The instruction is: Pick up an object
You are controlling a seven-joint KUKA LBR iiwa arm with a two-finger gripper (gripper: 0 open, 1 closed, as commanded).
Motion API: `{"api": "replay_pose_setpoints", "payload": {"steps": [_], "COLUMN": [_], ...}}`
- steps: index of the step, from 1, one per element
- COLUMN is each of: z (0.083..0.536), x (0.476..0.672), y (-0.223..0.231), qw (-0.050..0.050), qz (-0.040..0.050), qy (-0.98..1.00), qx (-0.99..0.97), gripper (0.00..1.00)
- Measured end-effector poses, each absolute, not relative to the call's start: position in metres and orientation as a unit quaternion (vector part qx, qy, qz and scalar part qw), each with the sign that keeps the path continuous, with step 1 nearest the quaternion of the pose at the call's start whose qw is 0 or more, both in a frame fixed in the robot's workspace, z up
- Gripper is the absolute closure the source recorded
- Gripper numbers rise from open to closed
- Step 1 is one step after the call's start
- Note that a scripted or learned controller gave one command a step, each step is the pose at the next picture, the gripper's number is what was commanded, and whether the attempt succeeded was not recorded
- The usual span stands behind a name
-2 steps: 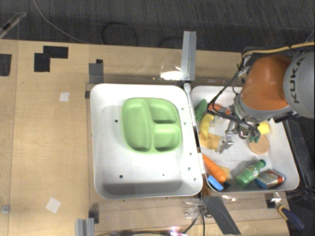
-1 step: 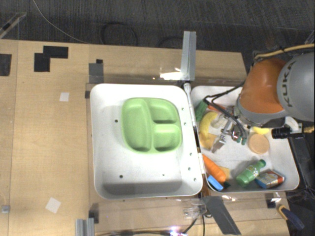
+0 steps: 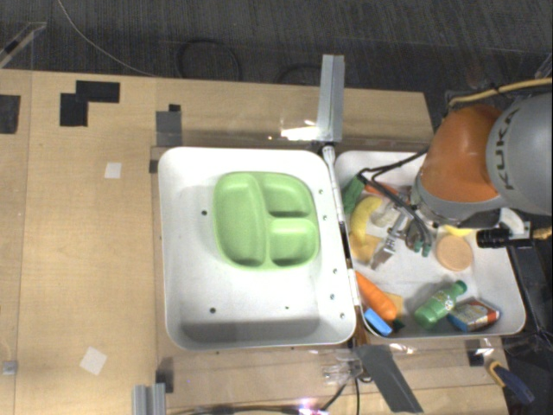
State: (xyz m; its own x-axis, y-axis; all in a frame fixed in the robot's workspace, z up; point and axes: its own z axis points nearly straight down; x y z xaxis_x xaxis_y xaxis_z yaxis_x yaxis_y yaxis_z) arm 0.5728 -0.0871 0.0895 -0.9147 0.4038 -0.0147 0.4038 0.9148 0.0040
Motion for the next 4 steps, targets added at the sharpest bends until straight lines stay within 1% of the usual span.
{"api": "replay_pose_setpoints", "payload": {"steps": [1,2,3,4], "z": [0.089,0.088,0.09,0.102], "x": [0.567,0.589,0.547,0.613], "y": [-0.094,-0.154,-0.13,-0.18], "qw": [0.007,0.006,0.007,0.006], "qz": [0.0024,0.0008,0.0015,0.0005], "qy": [0.965,0.949,0.934,0.921], "qx": [0.261,0.314,0.357,0.388], "gripper": [0.0,0.0,0.0,0.0]}}
